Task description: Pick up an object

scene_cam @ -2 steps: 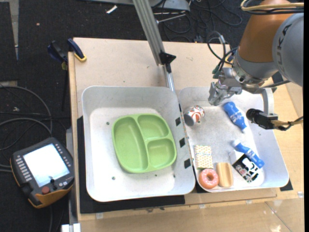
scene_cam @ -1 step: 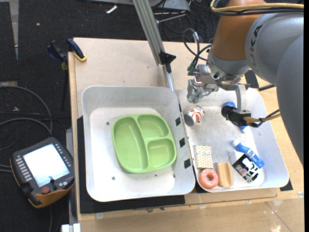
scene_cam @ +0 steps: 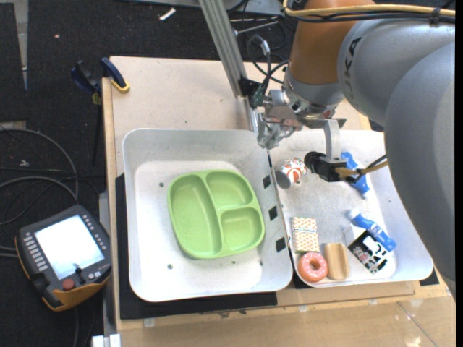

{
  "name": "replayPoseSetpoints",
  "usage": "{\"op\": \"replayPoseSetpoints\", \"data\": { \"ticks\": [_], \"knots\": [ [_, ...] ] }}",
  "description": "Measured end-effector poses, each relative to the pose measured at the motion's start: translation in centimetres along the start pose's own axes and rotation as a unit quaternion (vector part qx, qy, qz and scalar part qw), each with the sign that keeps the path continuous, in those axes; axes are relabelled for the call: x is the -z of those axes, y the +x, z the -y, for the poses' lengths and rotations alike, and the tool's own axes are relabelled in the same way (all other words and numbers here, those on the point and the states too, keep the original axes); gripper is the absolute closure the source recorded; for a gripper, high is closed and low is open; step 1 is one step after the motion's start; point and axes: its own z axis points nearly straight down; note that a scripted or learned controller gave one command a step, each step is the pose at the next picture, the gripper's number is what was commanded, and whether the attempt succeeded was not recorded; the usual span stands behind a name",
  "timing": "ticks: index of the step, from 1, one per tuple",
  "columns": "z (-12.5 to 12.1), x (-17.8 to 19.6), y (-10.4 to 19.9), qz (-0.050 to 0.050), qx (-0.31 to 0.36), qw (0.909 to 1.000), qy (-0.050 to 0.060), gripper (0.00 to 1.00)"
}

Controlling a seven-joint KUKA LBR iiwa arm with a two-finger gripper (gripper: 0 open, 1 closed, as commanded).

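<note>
Gripper (scene_cam: 269, 137) above the divide between the bins, just up-left of the red-and-white ball (scene_cam: 293, 171); finger state impossible to tell. Below the ball: patterned wafer (scene_cam: 304, 233), pink donut (scene_cam: 312, 267), tan bread piece (scene_cam: 336, 260). Left of the ball: green divided plate (scene_cam: 215, 213).

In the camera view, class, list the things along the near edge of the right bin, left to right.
Pink donut → tan bread roll → black and white packet.
</note>
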Motion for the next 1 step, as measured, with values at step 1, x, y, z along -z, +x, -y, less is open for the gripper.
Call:
{"op": "replayPoseSetpoints", "data": {
  "ticks": [1],
  "knots": [
    [-1.26, -1.03, 5.52, 0.000, 0.000, 1.0000, 0.000, 1.00]
  ]
}}
